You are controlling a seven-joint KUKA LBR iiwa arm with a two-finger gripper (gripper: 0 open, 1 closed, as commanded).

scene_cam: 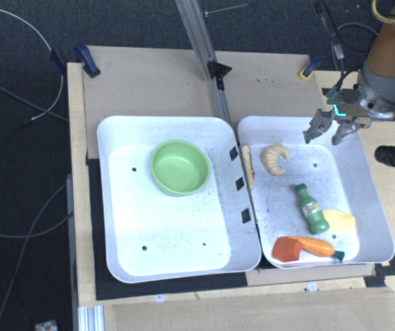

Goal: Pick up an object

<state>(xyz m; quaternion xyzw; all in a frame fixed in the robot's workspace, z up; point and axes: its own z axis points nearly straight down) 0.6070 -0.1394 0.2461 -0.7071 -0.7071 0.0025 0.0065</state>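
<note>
Croissant (pixel 275 158), curved and matte, glossy green bottle (pixel 311 209), 2 fingers (pixel 316 129) spread, gripping nothing

High slanted overhead, both bins (pixel 183 126) framed

No legible text, labels, brands, numbers or signs anywhere in view. The green bottle (pixel 311 210) in the right bin (pixel 362 178) carries a pale band around its body, too small and blurred to read. Nothing readable on the bins, on the bench (pixel 156 81), or on the arm.
</note>
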